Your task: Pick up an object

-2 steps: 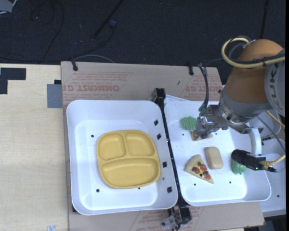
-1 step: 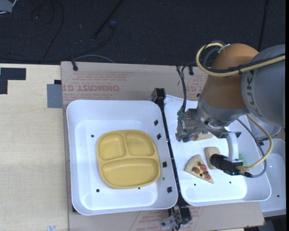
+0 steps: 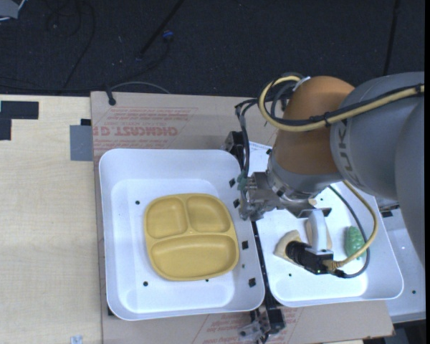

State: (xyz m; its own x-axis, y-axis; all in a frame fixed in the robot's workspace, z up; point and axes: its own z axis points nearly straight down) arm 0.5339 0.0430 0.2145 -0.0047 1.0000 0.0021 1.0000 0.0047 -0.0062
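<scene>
Tool: opening cannot tell | left bin: 1 yellow plate | right bin: 1 green object, 1 cream piece

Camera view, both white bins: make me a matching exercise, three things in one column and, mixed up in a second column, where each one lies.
Things
1. yellow divided tray
2. small green object
3. pale cream piece

Places
a. right bin, toward its outer right side
b. right bin, close to the side that meets the other bin
c. middle of the left bin

Pairs: 1-c, 2-a, 3-b
</scene>
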